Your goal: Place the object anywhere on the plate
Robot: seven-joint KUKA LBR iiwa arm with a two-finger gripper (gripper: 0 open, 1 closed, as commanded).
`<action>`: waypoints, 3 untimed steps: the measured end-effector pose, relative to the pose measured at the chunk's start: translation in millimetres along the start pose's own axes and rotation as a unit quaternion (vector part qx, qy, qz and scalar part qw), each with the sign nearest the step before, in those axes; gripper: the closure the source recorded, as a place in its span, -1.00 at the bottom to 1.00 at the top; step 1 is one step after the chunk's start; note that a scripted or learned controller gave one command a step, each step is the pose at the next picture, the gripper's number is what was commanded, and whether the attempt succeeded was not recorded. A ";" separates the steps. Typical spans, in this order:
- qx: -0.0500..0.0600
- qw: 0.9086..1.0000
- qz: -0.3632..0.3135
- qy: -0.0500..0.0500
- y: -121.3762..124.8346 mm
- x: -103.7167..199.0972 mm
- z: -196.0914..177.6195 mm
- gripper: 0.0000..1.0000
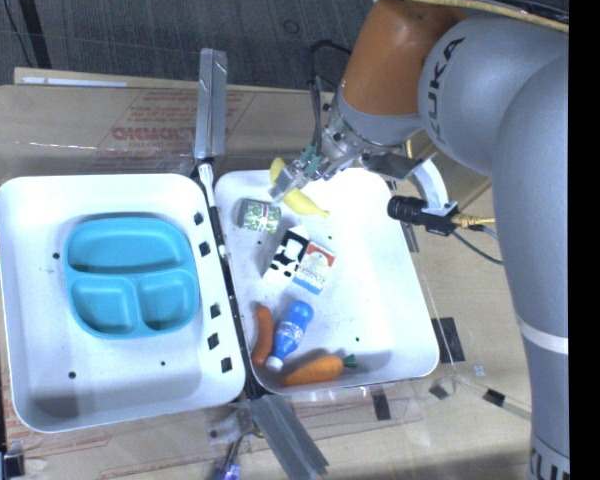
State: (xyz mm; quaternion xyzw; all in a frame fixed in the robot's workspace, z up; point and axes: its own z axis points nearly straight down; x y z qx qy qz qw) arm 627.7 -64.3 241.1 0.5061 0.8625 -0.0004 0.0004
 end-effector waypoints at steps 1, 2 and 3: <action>0.001 0.999 -0.050 0.001 16.6 70.3 39.3 1.00; 0.002 0.997 -0.075 0.001 32.0 142.8 49.9 1.00; 0.002 0.997 -0.074 0.001 31.8 142.3 49.8 -1.00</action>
